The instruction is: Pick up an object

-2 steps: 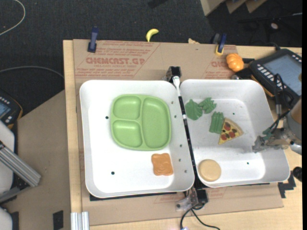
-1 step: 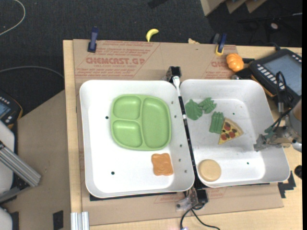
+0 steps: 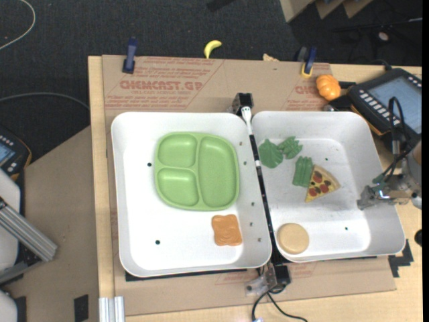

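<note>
Judging by the layout, nothing is lifted yet: every object lies in the bins, so the whole pick remains. Metal tips of the gripper (image 3: 377, 194) hover over the right bin (image 3: 348, 129) rim at its three o'clock edge; whether spread or pressed together, I cannot tell. Nearest lies the pizza slice (image 3: 321, 184), toward nine o'clock from it, apart, beside green toys (image 3: 303, 171).

Blue clamps (image 3: 129, 56) on cardboard sheet (image 3: 167, 84); black pendant (image 3: 389, 99) at right.
</note>
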`<state>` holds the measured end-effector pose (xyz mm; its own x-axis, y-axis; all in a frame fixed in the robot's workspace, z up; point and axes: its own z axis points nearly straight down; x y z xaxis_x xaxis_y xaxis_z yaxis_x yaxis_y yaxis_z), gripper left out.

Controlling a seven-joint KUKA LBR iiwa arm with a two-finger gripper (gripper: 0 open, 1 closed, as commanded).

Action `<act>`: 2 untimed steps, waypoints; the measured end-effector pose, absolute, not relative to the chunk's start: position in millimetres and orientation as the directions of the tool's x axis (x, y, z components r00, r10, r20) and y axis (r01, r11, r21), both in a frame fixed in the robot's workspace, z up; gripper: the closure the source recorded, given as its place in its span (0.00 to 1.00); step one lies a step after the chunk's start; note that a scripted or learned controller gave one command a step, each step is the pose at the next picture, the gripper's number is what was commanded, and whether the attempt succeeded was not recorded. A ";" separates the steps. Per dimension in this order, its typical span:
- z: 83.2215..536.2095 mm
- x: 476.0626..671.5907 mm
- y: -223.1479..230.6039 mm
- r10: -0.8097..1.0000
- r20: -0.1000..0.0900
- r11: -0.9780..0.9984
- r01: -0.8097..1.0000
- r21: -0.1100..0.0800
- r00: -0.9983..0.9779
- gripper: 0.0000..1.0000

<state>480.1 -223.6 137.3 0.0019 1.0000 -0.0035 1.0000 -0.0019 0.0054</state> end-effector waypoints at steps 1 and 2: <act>158.4 499.8 -141.2 1.000 0.002 0.009 1.000 0.004 -0.009 1.00; 171.8 513.6 -202.1 1.000 -0.005 -0.003 1.000 0.005 0.004 1.00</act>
<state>513.6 -202.1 171.8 0.0035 1.0000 -0.0049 1.0000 -0.0035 0.0046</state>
